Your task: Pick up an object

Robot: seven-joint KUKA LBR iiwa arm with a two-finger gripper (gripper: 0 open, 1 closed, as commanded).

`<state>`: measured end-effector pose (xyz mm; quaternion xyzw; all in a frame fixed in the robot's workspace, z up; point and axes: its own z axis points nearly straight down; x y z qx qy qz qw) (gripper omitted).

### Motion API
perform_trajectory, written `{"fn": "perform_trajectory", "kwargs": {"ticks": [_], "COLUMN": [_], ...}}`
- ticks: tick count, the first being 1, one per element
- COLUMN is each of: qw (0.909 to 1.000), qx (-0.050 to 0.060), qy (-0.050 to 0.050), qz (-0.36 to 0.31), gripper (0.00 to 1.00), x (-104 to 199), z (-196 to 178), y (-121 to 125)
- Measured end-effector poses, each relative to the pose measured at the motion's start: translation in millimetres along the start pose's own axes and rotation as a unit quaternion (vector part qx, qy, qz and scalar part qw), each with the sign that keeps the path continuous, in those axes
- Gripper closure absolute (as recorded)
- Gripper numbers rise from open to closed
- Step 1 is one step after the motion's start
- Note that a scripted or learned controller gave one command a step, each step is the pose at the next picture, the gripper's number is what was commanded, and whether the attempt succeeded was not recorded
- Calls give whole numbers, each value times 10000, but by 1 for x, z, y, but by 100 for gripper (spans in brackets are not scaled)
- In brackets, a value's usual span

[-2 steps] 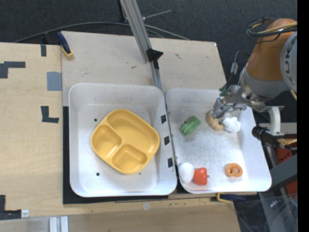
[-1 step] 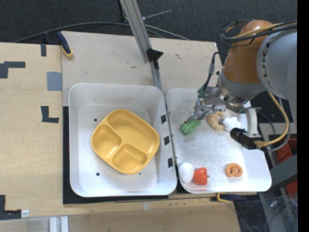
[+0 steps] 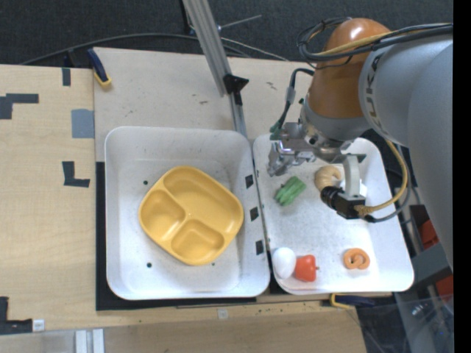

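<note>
While hanging over the right bin near its upper left corner, gripper sits just above the green object, not touching as far as visible. Can't tell finger state from this angle: metal tips blur together, nothing visibly clamped between them. Green object lies on bin floor, tilted diagonally, just below and right of the tips. Beige rounded piece to its right, partly tucked under the wrist hardware. Black cable fitting beside that, hanging off the arm. Further down the same bin: white egg-like ball touching red pepper-shaped item at the lower left corner; orange ring well apart to the right. Left bin holds yellow divided plate, three compartments, roughly centred, rotated a bit. Grey pole slants across the bench above both bins.
</note>
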<state>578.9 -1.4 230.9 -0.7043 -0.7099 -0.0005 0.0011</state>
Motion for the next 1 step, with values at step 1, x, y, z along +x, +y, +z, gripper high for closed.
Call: {"fn": "perform_trajectory", "kwargs": {"ticks": [1], "qw": [10000], "qx": [8], "qy": [-1], "qz": [-1], "gripper": [100], "x": [56], "z": [-4], "y": [-6]}}
